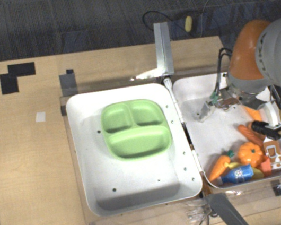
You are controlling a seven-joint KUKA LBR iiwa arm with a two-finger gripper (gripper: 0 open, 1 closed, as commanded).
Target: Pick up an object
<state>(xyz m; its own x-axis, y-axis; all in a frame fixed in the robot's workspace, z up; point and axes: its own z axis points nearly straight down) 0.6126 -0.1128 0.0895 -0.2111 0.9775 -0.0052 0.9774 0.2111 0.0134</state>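
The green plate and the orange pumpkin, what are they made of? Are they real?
The green plate looks like smooth moulded plastic: one even colour, soft shine, rounded compartments. The orange pumpkin seems a toy, probably plastic or rubber, since its colour is flat and bright with a slight gloss. Whether it is hard or squishy is impossible to tell from here.

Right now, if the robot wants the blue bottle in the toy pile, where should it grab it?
Probably around the middle of the blue bottle, coming straight down from above. It lies on its side along the near wall of the right bin, so its round body faces up. An orange carrot and a pumpkin crowd it, so fingers should close front to back.
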